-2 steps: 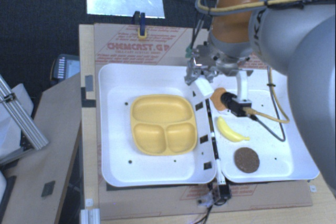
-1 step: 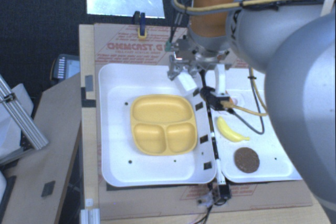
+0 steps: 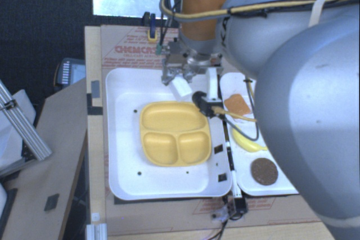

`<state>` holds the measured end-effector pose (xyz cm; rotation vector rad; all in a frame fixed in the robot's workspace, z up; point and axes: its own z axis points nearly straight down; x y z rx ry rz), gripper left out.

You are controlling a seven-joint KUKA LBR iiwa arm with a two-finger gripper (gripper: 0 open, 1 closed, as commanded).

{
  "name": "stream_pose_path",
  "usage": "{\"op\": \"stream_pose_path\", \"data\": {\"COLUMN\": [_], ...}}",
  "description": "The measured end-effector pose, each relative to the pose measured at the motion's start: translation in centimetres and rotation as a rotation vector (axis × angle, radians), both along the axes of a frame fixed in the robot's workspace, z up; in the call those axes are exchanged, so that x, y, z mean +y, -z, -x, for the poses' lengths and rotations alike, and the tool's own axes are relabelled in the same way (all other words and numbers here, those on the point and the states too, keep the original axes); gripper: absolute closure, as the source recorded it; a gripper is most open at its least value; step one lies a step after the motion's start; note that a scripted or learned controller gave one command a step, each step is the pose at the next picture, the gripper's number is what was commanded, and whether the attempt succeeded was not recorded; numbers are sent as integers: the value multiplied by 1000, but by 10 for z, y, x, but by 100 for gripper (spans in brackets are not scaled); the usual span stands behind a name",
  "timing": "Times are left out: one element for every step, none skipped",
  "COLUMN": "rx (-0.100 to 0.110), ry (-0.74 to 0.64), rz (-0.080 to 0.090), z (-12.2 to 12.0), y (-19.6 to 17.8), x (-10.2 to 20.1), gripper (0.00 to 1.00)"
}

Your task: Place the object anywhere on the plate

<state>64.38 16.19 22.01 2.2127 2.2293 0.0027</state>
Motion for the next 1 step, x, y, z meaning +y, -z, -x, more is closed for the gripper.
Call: {"op": "stream_pose_path", "data": {"rx": [0], "ry": [2], "rz": [1], "z": [0], "y": [-1], "x": [-2], "gripper": [0]}}
